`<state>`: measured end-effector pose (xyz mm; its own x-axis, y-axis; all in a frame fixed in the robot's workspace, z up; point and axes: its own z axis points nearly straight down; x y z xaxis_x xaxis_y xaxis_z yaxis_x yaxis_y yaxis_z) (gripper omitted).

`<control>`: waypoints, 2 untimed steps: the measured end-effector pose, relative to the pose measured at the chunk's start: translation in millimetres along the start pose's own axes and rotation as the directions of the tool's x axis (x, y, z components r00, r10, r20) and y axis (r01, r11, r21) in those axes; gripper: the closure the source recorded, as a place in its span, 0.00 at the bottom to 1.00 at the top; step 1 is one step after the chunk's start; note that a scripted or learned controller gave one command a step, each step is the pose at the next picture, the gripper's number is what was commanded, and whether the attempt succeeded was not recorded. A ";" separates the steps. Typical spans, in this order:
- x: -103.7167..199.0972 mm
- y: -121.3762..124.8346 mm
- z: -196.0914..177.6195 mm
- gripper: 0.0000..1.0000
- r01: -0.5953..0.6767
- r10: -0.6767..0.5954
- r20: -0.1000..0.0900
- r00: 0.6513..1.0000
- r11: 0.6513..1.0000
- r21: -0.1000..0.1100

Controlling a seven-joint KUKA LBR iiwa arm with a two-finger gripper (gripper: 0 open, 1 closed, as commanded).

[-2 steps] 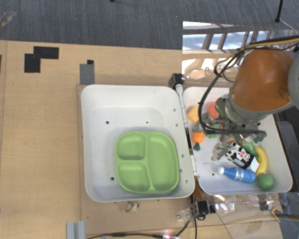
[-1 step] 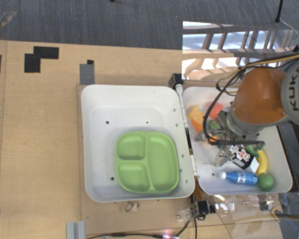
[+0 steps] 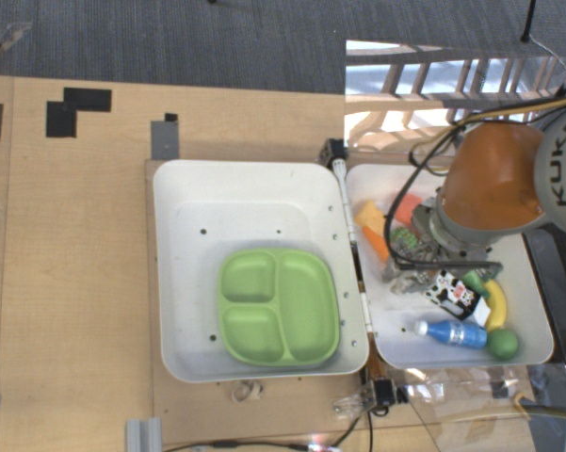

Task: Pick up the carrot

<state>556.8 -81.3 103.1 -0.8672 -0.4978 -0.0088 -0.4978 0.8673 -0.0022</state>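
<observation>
So nearest us along the bottom of the right bin [image 3: 537, 342] we've got a green ball [image 3: 504, 345], a blue bottle [image 3: 457, 333] and a banana [image 3: 495, 303], all crowded against the lower rim. The gripper [image 3: 416, 273] hangs mid-bin under the orange wrist; we can't tell its state. The carrot [image 3: 374, 229] lies just left of it, hugging the bin's left wall. The left bin [image 3: 193, 196] has a green divided plate [image 3: 279, 306] low, with bare floor above.
</observation>
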 end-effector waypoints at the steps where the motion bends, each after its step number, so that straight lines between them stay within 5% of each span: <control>1: -57.7 81.8 -80.4 1.00 -0.529 0.529 -0.003 0.848 0.848 0.001; 2: -35.0 1.3 -130.2 1.00 -0.593 0.593 0.001 0.805 0.805 0.005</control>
<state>585.3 -63.0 233.7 -0.9936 0.1130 -0.0092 0.1130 0.9936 -0.0011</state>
